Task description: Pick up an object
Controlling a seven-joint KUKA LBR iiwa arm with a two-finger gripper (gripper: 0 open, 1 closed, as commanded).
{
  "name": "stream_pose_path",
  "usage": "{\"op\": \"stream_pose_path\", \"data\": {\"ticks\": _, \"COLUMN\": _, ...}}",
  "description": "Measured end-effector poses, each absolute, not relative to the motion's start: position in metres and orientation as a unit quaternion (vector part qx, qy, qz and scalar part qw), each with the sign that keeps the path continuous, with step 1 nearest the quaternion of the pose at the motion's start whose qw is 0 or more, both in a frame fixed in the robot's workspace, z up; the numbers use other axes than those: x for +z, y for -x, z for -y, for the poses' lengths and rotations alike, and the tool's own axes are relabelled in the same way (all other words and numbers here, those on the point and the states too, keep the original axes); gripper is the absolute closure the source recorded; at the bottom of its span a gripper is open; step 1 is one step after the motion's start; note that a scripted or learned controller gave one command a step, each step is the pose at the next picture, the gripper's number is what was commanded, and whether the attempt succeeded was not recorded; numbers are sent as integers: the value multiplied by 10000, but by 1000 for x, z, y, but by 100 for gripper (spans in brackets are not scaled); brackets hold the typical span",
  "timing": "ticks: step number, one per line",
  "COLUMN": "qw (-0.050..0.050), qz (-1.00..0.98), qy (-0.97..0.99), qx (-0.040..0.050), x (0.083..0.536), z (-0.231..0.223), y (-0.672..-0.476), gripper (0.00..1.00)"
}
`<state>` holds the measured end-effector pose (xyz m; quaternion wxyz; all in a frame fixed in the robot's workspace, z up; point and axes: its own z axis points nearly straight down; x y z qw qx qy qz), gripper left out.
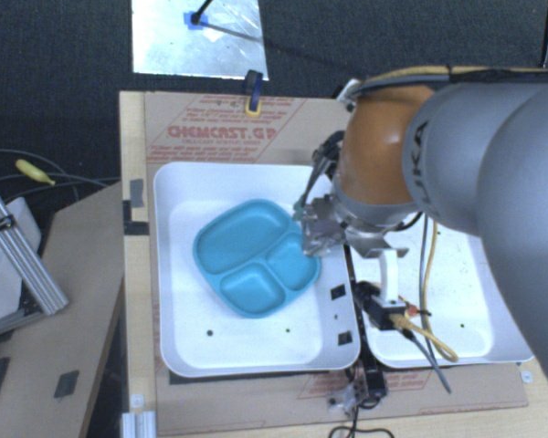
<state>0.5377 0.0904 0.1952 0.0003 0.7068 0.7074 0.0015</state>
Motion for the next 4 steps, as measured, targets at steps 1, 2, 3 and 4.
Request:
{"op": "stream_pose_path", "data": {"ticks": 1, "qw": 9, "qz": -7078, "qy": -7064, "qx": 28, "x": 206, "z": -91, "y": -539, "gripper": 100}}
{"op": "stream_pose_path", "data": {"ticks": 2, "qw": 39, "qz": -7086, "qy": -7056, "qx": 60, "x": 332, "z": -85, "y": -535, "gripper": 100}}
{"op": "stream_pose_path", "data": {"ticks": 3, "qw": -9, "qz": -7091, "qy": -7051, "qx": -2, "x": 302, "z": -115, "y": -495, "gripper": 100}}
{"op": "stream_pose_path", "data": {"ticks": 4, "qw": 34, "qz": -7067, "qy": -7075, "qx": 49, "x": 385, "z": -78, "y": -488, "gripper": 100}}
